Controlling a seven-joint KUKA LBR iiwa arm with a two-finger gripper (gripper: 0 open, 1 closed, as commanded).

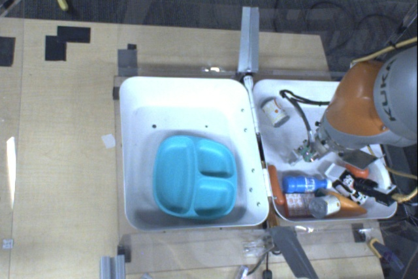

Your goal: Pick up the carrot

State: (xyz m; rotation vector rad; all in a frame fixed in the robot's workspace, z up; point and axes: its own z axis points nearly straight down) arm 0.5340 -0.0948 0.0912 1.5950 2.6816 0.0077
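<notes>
The carrot (pixel 275 185) looks like the slim orange piece lying lengthwise against the left wall of the right bin (pixel 326 89), near its front. My gripper (pixel 305 152) hangs over the middle of that bin, below the grey wrist with the orange band. It is to the right of the carrot and a little behind it, apart from it. I see nothing held in it.
A blue bottle (pixel 304 183), a reddish packet (pixel 295 204) and a grey-capped orange item (pixel 339 206) crowd the right bin's front. A small pale object (pixel 275 113) lies at its back left. The left bin (pixel 150 98) holds a blue divided plate (pixel 194 174).
</notes>
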